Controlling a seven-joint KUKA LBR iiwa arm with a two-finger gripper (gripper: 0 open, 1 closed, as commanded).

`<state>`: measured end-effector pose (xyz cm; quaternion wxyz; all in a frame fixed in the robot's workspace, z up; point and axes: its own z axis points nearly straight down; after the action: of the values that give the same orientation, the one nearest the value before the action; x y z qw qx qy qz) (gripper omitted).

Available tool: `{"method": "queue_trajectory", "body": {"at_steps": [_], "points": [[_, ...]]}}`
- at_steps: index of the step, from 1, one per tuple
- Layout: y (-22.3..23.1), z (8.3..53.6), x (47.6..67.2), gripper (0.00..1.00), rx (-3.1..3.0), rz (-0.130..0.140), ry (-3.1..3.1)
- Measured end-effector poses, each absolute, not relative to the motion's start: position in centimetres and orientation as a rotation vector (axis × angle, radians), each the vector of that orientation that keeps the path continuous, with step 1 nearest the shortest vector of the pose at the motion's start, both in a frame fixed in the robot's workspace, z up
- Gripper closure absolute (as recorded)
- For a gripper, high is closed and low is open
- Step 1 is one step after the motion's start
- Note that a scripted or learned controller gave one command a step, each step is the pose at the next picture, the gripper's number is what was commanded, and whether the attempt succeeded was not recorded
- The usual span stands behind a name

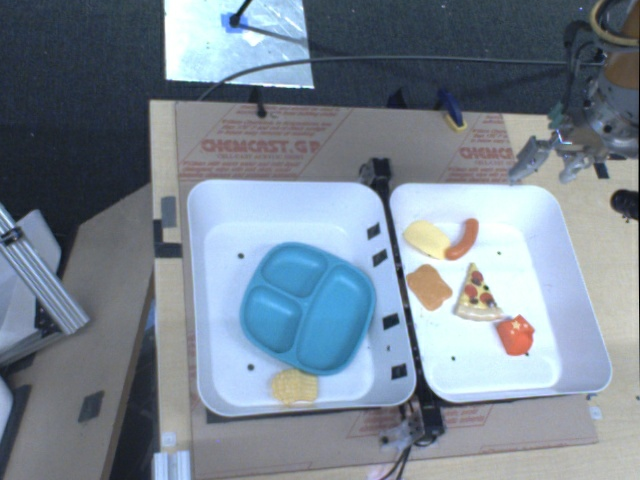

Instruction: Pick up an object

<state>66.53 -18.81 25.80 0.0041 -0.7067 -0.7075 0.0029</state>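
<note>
The right bin (575, 268) holds several toy foods. A pale yellow piece (427, 237) and a red-orange sausage (462, 238) lie near its far left. A brown toast slice (430, 287), a pizza slice (477, 295) and a red strawberry-like piece (515, 335) lie nearer the front. My gripper (548, 162) hangs above the bench just beyond the right bin's far right corner. It is open, with nothing between its fingers, and stands well apart from all the food.
The left bin (215, 268) bears a blue divided plate (308, 308) and a small yellow corn-like piece (295, 386) at its front wall. A black divider with clips (392, 288) runs between the bins. A cable crosses the back of the bench.
</note>
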Motion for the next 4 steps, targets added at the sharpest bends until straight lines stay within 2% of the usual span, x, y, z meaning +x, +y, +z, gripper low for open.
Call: {"method": "queue_trajectory", "body": {"at_steps": [1,2,4], "points": [[-18.7,26.7,66.7,0.00,-2.219,-0.002,-2.227],[-19.5,21.2,66.1,0.00,-2.220,0.002,-2.223],[-18.1,11.1,66.1,0.00,-2.215,0.000,-2.228]]}}
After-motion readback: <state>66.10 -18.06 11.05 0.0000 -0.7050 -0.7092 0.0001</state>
